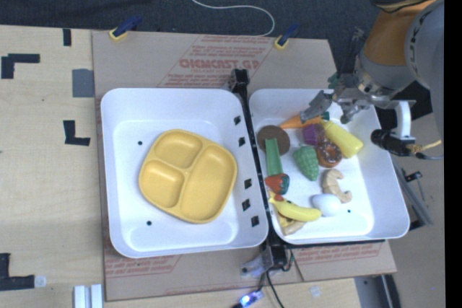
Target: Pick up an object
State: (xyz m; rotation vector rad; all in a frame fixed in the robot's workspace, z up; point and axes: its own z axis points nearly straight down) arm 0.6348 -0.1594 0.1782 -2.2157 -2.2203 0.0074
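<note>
White plastic forms the right bin [382, 213], landmark for the rest. At its near edge lie a banana [296, 210] and a white egg [326, 205]. Farther in, toward its middle, sit a green bumpy vegetable [306, 162], a long green piece [273, 156] and a yellow corn cob [342, 138]. Just left of this bin, the left bin [123, 177] holds a yellow divided plate [188, 175]. At the right bin's far edge hovers the gripper [333, 106], fingers spread apart and holding nothing, above an orange carrot [291, 122].
</note>
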